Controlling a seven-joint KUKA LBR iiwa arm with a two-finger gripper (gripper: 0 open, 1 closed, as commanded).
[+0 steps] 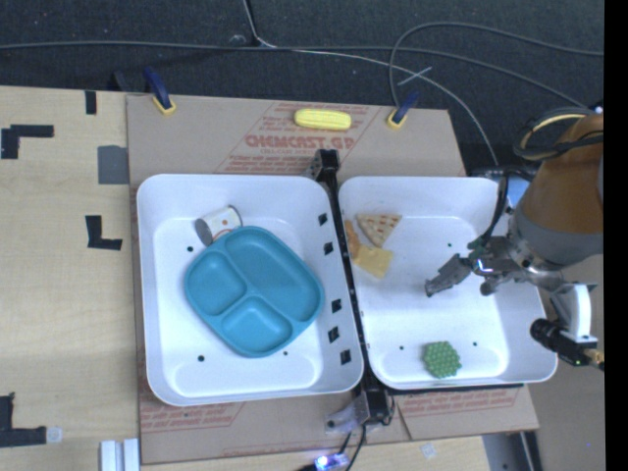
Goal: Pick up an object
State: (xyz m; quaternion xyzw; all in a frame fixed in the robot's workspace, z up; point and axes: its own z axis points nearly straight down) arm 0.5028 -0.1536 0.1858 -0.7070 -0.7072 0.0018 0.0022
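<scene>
In the left bin, a glossy blue three-compartment plastic tray lies beside a small tipped cup. In the right bin, flat yellow wedge-shaped pieces sit near the divider and a knobbly green ball near the front wall. The claw hangs spread and empty over bare floor between them, seemingly mid-approach; the next move calls for settling on one target and descending.
</scene>
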